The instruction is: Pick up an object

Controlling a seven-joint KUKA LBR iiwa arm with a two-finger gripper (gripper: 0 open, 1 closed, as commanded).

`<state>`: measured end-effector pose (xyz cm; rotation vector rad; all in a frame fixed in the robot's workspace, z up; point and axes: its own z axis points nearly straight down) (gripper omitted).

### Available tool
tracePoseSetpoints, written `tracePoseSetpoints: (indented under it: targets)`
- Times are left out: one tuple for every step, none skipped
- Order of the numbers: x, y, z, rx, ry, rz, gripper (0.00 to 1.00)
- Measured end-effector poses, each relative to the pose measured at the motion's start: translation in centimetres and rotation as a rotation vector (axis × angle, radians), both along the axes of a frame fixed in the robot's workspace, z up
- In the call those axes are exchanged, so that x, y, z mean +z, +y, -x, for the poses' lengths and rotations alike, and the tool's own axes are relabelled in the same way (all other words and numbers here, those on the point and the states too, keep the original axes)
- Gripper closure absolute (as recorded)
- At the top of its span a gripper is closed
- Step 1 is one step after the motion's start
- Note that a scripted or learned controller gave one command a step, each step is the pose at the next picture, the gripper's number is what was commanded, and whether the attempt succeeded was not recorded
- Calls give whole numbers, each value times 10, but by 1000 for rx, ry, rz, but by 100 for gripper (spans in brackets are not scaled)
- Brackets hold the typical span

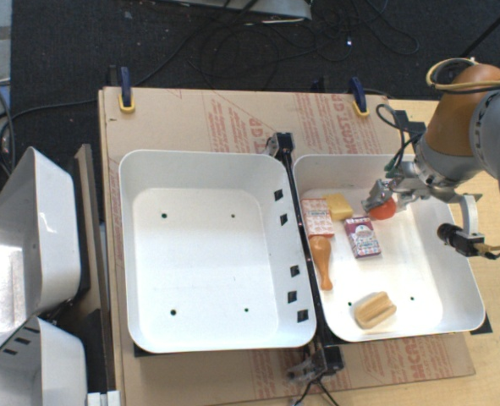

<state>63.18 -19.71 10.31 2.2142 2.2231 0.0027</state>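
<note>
In the right white bin (453, 303) we see a pink-white packet (317, 218), orange drumstick toy (321, 259), yellow block (339, 206), purple carton (363, 237) and tan bread roll (374, 309). Our pincer (380, 201) meets a small red object (384, 209); whether it is clamped, we cannot tell.

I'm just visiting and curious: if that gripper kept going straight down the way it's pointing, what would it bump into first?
Most likely the small red object directly under the gripper, lying on the floor of the right bin. Depth is hard to judge from this slanted view, so it may already be touching it.
</note>
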Motion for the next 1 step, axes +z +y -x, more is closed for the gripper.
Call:
tracePoseSetpoints:
  targets:
    - [22,55,65,-1,8,-5,100]
